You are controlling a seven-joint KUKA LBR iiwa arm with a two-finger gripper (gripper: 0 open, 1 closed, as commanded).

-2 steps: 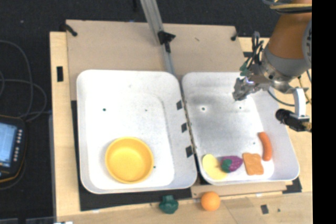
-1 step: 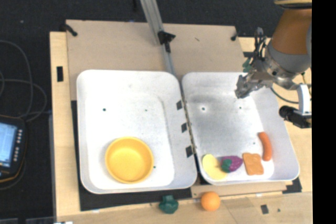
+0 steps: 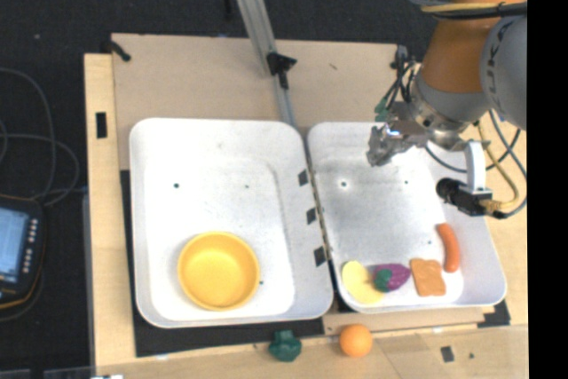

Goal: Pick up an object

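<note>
The arm's fingers point(image 3: 383, 146) hover over the bare upper part of the right bin point(image 3: 355, 157), and whether they are spread or pressed together cannot be told. The approach step looks under way: the orange sausage point(image 3: 450, 247), orange block point(image 3: 428, 277) and purple piece point(image 3: 388, 277) lie well below the fingers along the bin's near edge, so the next move calls for travelling there and descending.

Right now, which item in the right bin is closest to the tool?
The red-orange sausage along the right wall. It lies higher up the bin, nearer the tool, than the orange block, purple-green piece and yellow piece clustered at the bottom edge.
</note>
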